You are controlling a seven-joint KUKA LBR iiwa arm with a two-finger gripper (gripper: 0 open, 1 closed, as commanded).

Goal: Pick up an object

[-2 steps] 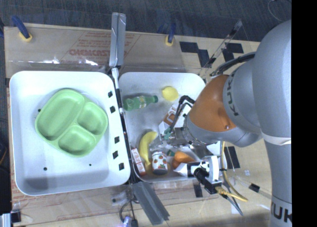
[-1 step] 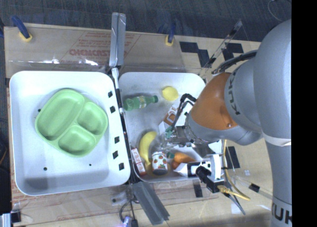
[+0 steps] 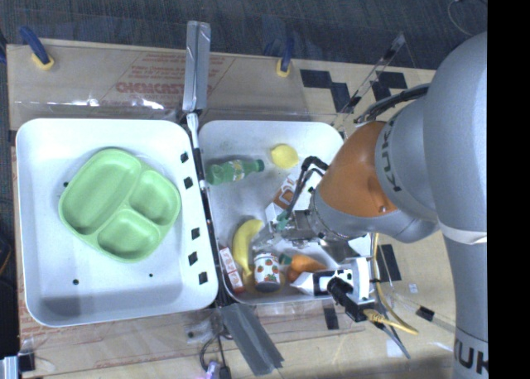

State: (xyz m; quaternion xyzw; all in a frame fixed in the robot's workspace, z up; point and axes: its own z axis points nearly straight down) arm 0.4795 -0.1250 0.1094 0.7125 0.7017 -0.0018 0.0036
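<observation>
the left bin (image 3: 37, 203) holds a green divided plate (image 3: 122, 202), lying flat near its middle. no pick is under way there.

the right bin (image 3: 248, 133) holds the candidate objects. from its left side: a green bottle (image 3: 233, 171) lies on its side near the dividing wall; a banana (image 3: 243, 242) lies below it; a small flat packet (image 3: 229, 267) rests against the left wall near the front corner; a small printed can (image 3: 267, 271) stands just beside the banana's lower end. a yellow lemon (image 3: 284, 155) sits near the back wall, well apart from the front group. a small orange-labelled bottle (image 3: 286, 194) lies between the lemon and the gripper. an orange carrot-like item (image 3: 306, 265) lies near the front wall, beside the can.

the gripper (image 3: 286, 224) is low inside the right bin, just right of the banana's upper end and above the can. the finger state cannot be told: the wrist body and clutter mask the tips. no object is seen between the fingers.

step in hand, as judged: descent or closing on a target in the central cluster; lift not yet confirmed. the likeliest target is the banana or the small item just beside the tips.

next move calls for: closing squarely on one object only, then a vertical lift clear of the can and carrot-like item. crowding makes a glancing or double contact likely.
</observation>
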